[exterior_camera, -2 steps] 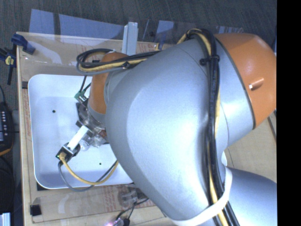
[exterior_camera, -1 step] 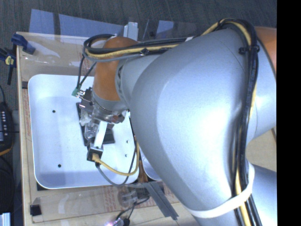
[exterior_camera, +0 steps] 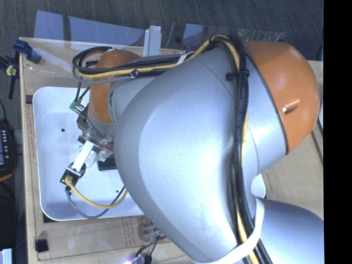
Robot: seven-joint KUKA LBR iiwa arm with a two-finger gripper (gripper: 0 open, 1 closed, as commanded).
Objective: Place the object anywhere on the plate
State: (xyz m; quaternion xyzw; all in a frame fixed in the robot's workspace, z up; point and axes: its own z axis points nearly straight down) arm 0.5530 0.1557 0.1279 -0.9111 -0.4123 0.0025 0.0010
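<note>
Little of the task could be counted as done, as far as we could judge. One bin (exterior_camera: 47,147) lay open to us at the left, its white floor mostly bare. The arm (exterior_camera: 209,147) bulked over nearly everything to the right of it, so we could not tell where the plate lay or what rested on it. The wrist (exterior_camera: 102,106), with its orange band, reached down into the right half of that bin, and the gripper (exterior_camera: 100,147) hung low over the floor near the bin's middle. We could not tell whether the gripper was spread or pressed together, nor whether it pinched anything, because the wrist hid that part. A dark shape (exterior_camera: 108,164) sat on the floor just below the gripper, touching it or very near it; we could not say which. We took this shape for the likeliest candidate for the object, though too much of it was covered for us to be sure. If it was the object, we judged the work to stand at the pick, with the grasp unproven. The lift, the carry across to the plate and the release were all left to do, and nothing we saw let us count any of them as finished.
</note>
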